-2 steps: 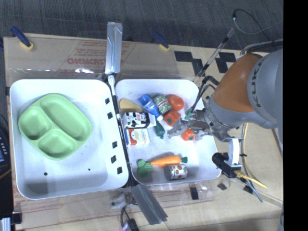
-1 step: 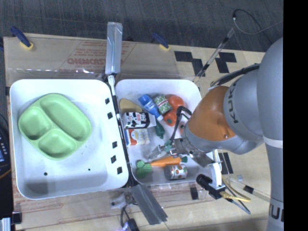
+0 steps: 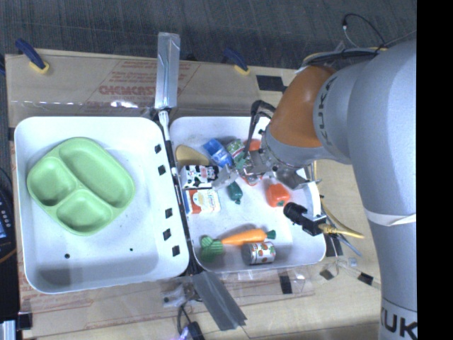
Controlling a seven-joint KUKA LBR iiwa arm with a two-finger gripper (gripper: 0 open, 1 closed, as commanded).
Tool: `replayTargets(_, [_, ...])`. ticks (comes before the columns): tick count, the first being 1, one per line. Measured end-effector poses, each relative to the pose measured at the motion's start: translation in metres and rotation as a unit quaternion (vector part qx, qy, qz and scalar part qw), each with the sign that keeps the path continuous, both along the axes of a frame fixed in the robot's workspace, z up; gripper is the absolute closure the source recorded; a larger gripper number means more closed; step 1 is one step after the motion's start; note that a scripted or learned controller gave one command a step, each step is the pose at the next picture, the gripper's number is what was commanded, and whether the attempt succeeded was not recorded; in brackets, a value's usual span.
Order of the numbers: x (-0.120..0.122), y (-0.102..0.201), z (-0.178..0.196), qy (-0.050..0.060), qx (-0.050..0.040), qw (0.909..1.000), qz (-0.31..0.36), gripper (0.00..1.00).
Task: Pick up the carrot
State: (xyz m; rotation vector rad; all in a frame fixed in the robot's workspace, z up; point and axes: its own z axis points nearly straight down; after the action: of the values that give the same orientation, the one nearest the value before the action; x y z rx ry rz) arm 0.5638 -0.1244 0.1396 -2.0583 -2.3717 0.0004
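The carrot (image 3: 237, 238) is orange with a green leafy end on its left. It lies flat near the front edge of the right bin (image 3: 297, 259). My gripper (image 3: 249, 167) is low in the middle of that bin, above and behind the carrot and well apart from it, among small items. The arm's grey body and orange band come in from the right and cover the bin's back right part.
A small can (image 3: 262, 253) sits just in front of the carrot. A red item (image 3: 277, 194), a blue packet (image 3: 218, 153), a white carton (image 3: 204, 200) and a yellow piece (image 3: 192, 154) crowd the right bin. The left bin holds a green divided plate (image 3: 79, 184).
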Motion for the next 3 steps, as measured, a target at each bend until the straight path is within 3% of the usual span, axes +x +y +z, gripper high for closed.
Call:
replayTargets(1, [-0.051, -0.055, 0.027, 0.001, 0.0000, 0.9997, -0.023, 0.00])
replayTargets(2, [-0.087, 0.011, -0.048, 0.001, 0.0003, 0.9993, -0.036, 0.00])
replayTargets(3, [-0.087, 0.011, -0.039, 0.001, 0.0001, 0.9994, -0.034, 1.00])
